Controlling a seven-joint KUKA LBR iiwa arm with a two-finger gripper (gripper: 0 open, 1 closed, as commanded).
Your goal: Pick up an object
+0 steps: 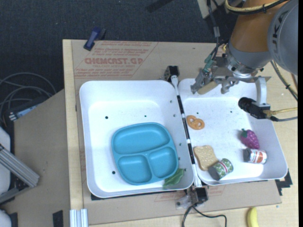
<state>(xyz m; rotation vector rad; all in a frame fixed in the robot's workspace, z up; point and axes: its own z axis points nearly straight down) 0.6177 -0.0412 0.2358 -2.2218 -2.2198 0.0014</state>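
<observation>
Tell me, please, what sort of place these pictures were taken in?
Probably a robotics lab: a robot arm reaches over two white bins of toy food, such as a pretzel, with loose cables on the floor.

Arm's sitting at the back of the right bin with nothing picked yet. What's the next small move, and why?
Probably bring the gripper toward the camera and over the small brown pretzel. The gripper sits at the far rim of the right white bin, and the pretzel is the nearest item, lying alone on bare floor, apart from the toast slice and green-labelled can.
</observation>
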